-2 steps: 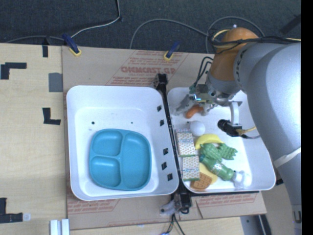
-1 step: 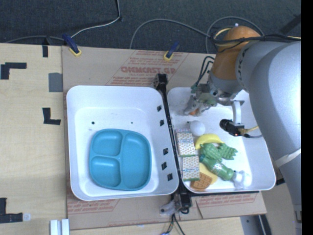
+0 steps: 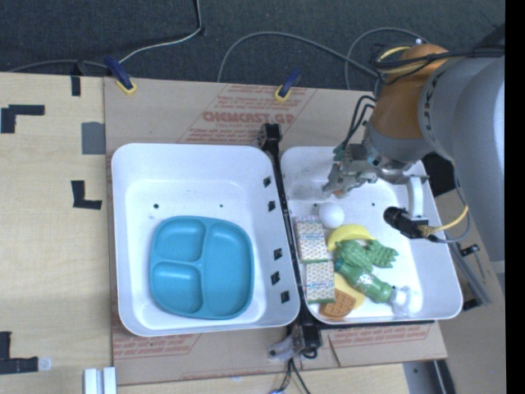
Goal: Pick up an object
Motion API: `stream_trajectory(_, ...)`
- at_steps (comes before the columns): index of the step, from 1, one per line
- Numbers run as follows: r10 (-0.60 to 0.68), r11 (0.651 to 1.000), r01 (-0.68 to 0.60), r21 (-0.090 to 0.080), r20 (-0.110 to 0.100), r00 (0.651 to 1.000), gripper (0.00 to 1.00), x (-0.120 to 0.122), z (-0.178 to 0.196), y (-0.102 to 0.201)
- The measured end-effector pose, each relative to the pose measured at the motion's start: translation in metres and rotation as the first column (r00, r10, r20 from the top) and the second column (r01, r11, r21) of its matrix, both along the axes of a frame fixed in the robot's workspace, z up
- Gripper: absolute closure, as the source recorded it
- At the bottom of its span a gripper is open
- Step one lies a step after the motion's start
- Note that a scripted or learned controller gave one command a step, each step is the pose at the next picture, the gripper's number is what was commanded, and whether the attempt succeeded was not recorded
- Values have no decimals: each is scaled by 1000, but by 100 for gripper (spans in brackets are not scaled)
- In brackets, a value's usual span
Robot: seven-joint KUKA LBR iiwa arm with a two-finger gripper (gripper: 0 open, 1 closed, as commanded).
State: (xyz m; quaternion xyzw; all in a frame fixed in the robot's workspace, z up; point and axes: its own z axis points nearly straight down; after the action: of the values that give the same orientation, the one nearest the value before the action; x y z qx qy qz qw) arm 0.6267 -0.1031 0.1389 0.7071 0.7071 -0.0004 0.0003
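Note:
The right bin (image 3: 426, 298) holds a white ball (image 3: 331, 215), a yellow banana (image 3: 348, 235), a green toy figure (image 3: 366, 257), a green bottle (image 3: 376, 286), two patterned packets (image 3: 314, 257) and a waffle-like piece (image 3: 340, 305). My gripper (image 3: 342, 180) hangs over the back of this bin, a little above and behind the white ball. Nothing shows between its fingers.
The left bin (image 3: 131, 179) holds a blue divided plate (image 3: 201, 266). A black divider with clips (image 3: 279, 212) runs between the bins. The grey arm with its orange band (image 3: 402, 105) covers the right bin's back right corner. Cables trail behind the bench.

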Motion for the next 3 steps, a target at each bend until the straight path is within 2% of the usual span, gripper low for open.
stream_trajectory(1, 2, 1000, -2, 2, -1, 1000, 100, -51, 45, 37)
stream_trajectory(2, 3, 1000, -3, 2, -2, 1000, 100, -72, 58, 101)
stream_trajectory(3, 0, 1000, 0, 1, -1, 1000, 100, -143, 119, 92)
